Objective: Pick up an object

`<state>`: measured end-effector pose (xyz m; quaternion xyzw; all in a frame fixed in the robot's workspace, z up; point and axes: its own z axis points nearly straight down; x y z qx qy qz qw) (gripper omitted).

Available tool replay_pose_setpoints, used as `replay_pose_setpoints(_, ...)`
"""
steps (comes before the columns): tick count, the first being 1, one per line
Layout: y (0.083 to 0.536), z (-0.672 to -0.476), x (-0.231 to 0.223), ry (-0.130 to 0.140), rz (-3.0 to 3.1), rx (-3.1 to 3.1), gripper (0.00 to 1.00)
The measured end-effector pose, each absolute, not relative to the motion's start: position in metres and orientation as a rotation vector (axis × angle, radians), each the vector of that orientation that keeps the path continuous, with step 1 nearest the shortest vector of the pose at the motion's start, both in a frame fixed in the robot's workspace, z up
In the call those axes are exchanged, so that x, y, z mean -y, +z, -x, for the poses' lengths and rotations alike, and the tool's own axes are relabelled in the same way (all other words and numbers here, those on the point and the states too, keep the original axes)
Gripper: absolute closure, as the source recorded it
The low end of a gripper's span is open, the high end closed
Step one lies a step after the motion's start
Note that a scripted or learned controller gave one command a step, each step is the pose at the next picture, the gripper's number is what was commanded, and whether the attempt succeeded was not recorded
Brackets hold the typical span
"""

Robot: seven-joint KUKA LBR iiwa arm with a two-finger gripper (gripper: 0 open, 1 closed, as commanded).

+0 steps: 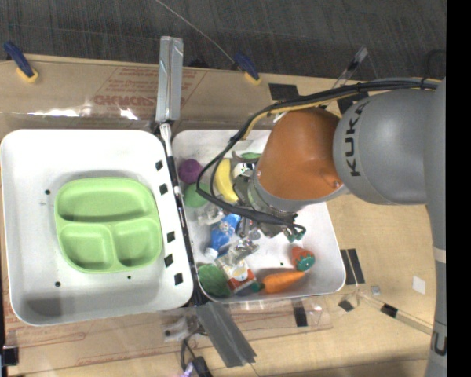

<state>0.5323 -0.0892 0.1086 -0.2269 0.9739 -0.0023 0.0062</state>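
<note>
Seen from above: grey arm with orange band [298, 159] reaching in from the right, two-finger gripper [245, 240] low in the right shallow white bin [330, 242]. Cannot tell how the gripper stands. Touching or just left of it, a blue-and-white plastic bottle [222, 234]. Just below, an orange carrot-shaped toy [282, 281]; lower left, a dark green round toy [212, 280]. Up and left, a yellow banana-shaped toy [224, 181] and a purple ball [191, 170]. Well to the left, a light green three-compartment plastic tray [107, 224] in the left white bin [23, 210].
</note>
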Motion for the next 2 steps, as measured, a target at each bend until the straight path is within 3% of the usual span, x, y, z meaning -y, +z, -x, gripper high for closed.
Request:
replay_pose_setpoints(1, 0.092, -0.605, 0.115, 0.0, 0.841, -3.025, 0.0)
replay_pose_setpoints(2, 0.092, -0.565, 0.102, 0.001, 0.782, -3.042, 0.0)
